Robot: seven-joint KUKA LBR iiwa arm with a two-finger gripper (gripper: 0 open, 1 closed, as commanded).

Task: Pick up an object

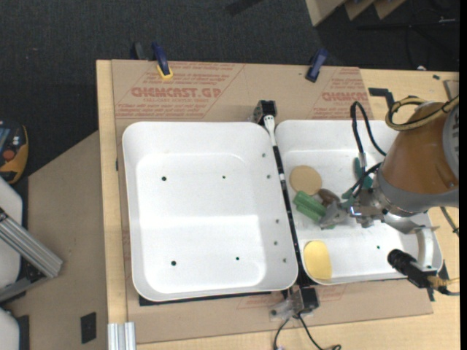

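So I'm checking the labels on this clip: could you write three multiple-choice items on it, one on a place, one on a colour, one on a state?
1. Which bin holds the loose objects?
A. the left white bin
B. the right white bin
C. both

2. What colour is the flat oval object nearest the right bin's front wall?
A. yellow
B. blue
C. red

3. Where is the claw?
A. over the left bin
B. above the bare cardboard
C. low in the right bin, beside the green block

Key: 1 B, all lie in the right white bin. 2 A, the flat oval object is yellow. 3 C, the claw sits by the green block.
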